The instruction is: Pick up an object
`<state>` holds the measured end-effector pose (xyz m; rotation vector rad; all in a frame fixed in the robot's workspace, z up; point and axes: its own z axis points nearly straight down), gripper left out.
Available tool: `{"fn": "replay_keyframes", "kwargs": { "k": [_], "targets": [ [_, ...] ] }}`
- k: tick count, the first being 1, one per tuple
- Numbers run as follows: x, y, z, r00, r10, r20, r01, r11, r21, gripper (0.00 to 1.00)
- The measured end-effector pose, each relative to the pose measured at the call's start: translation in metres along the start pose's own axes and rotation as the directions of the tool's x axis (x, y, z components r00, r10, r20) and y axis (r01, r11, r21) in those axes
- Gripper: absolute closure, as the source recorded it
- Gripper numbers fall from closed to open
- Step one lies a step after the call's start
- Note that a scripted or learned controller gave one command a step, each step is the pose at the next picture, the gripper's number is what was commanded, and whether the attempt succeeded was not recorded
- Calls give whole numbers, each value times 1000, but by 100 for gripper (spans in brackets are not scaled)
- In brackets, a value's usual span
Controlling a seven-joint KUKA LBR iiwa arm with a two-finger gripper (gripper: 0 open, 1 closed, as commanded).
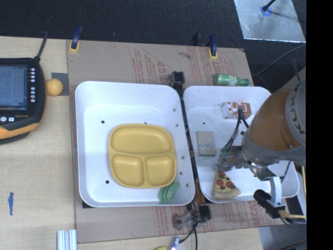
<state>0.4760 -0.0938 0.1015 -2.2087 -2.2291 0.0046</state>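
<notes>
The gripper (225,163) hung in the right bin (208,95), just at twelve o'clock of the pizza slice (225,186); whether it was apart or together, I cannot tell.

A black-and-orange control pendant (18,99) lies at the worktop's (31,191) left edge, a small yellow ball (54,86) just beside it. A green bottle (230,80) lies on the cardboard sheet (140,61) behind the right bin (208,95). Blue clamps (76,37) grip the cardboard's far edge.
</notes>
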Motion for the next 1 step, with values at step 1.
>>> {"fn": "replay_keyframes", "kwargs": {
  "k": [1],
  "targets": [
    [-23,13,-58,1000,6,0,-6,1000,-3,100]
  ]
}}
